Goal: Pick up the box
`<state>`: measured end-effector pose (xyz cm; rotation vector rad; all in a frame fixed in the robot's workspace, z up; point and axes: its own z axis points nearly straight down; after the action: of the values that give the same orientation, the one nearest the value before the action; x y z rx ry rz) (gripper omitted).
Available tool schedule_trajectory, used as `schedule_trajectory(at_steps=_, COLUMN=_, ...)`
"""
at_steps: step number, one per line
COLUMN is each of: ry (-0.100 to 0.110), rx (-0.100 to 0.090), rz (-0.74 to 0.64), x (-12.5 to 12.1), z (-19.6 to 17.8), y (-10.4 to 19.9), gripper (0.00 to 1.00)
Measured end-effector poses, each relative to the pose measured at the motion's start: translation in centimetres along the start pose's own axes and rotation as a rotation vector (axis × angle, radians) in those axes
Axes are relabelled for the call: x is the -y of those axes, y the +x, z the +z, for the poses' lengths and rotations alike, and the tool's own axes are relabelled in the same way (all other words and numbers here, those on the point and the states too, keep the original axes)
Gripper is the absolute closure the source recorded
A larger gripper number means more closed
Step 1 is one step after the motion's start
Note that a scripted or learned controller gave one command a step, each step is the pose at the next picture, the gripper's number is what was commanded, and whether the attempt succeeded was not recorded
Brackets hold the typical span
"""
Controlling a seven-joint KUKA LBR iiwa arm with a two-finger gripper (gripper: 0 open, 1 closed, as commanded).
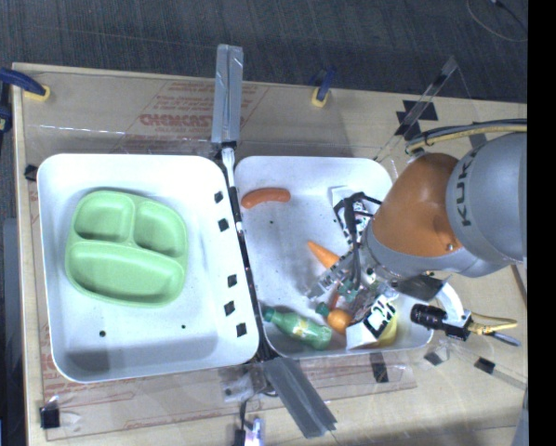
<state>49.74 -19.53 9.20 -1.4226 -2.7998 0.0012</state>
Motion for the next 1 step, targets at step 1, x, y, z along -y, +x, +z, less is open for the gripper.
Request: schedule_trajectory(at_steps=1, ry=-0.001, rx=0.001, rz=0.186, x=-3.37, z=-11.29, y=7.96, gripper=1.0)
